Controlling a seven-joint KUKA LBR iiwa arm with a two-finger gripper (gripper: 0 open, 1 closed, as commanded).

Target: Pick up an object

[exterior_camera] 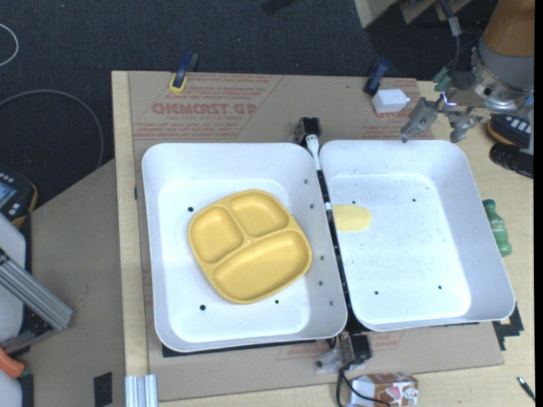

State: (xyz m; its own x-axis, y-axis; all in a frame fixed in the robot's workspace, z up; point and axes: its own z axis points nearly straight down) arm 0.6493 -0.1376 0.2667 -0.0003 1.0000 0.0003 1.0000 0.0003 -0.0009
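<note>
Yellow divided plate (249,246): three compartments, laid flat in the left bin (170,172), turned at a slant to the bin walls, near the bin's middle and apart from every wall. It is fully seen.

Bench board (254,100): brown, printed with red lettering, seen beneath both bins; its lower corners are cut off or covered.

Left bin: white, shallow, touching the right bin along a shared middle seam.

Right bin (441,185): white, shallow, speckled with small dark marks on the floor.

Arm (512,32): entered from the upper right, largely cut off by the picture edge; an orange band is seen above the grey wrist.

Gripper (434,125): held above the far rim of the right bin, well apart from the plate. Two grey fingers (417,124) are seen spread apart, with nothing between them.

Pale yellow flat piece (351,218): lying on the right bin's floor just beside the seam; its nature is hard to make out.

Green object (497,227): lying on the bench beside the right bin's outer wall; too small to identify.
</note>
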